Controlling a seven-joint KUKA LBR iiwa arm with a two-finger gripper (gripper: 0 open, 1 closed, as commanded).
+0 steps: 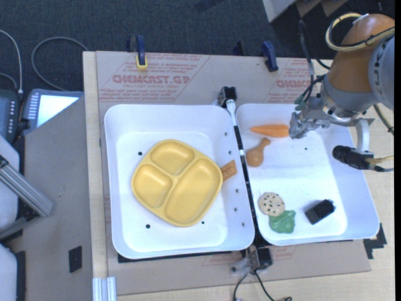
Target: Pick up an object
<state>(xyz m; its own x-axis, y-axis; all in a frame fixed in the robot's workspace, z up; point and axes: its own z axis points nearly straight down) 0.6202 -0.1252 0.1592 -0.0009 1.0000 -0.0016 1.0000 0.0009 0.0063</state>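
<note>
claw (299, 126) is low in the right bin (351, 205), at its far end, just beside the right tip of the carrot (270, 130); from my view I can't tell if it's apart or together, the wrist blocks it. Nothing visibly gripped, so I'd call the pick not done yet. Carrot lies flat along the far side of the right bin, looks like the target given how near the claw is, though that's my guess. Other candidates in the same bin: drumstick (256, 153) just nearer than the carrot by the divider, cookie (271, 203) with a green leafy piece (282, 222) touching it at the near end, black block (320, 211) near them. Left bin (119, 187) holds the yellow divided plate (177, 181), with a small brown piece (228, 170) at its right edge. What's left: close on something, lift it clear of the bin
</note>
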